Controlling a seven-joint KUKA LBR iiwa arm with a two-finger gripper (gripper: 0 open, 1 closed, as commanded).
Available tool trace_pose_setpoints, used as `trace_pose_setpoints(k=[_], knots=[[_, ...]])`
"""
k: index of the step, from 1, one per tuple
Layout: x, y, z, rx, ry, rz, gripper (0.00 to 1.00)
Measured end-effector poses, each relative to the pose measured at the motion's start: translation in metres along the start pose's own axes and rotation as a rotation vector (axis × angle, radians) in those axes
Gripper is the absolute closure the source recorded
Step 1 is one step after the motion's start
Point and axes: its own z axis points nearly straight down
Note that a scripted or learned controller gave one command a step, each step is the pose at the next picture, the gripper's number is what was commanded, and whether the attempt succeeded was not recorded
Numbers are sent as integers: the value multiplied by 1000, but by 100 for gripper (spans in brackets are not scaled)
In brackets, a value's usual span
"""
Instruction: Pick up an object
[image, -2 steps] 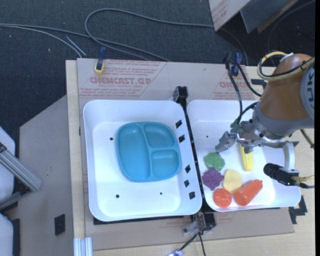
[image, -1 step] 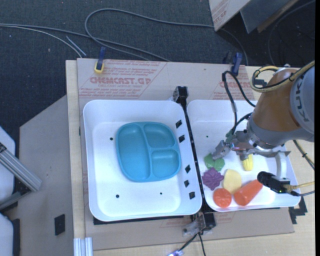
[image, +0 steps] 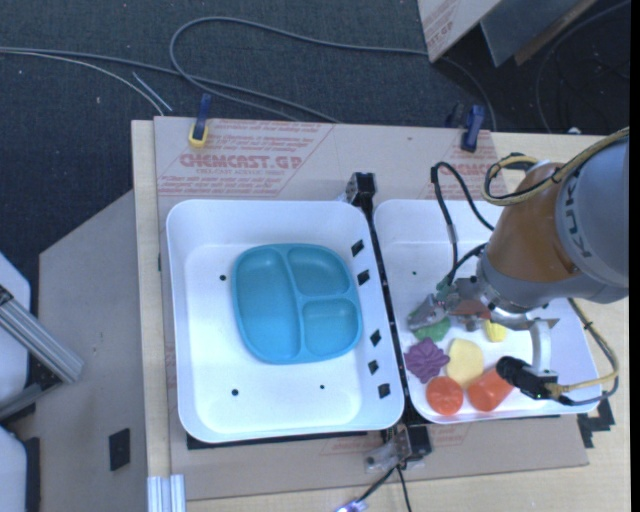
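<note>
Several small objects crowd the near-left corner of the right bin (image: 400, 225): a green piece (image: 432, 324), a purple piece (image: 426, 358), a yellow piece (image: 465, 358) and two orange-red pieces (image: 446, 397) along the near edge. The gripper (image: 452, 304) sits low over the green piece, just beside the bin's left wall. Whether it is spread or closed on anything cannot be told, since the wrist and cabling cover it.

The main risk is the crowding. The pieces lie touching or nearly so, and a descent between them may push two apart and grip neither, or pinch an edge that slips free on the lift. The closeness to the wall could also block one side from seating. The blue divided plate (image: 297, 300) in the left bin (image: 190, 300) lies well apart and poses no hazard.
</note>
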Motion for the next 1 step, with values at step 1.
trace_pose_setpoints(k=[1], knots=[[-1, 3, -16, -10, -2, 0, 100]])
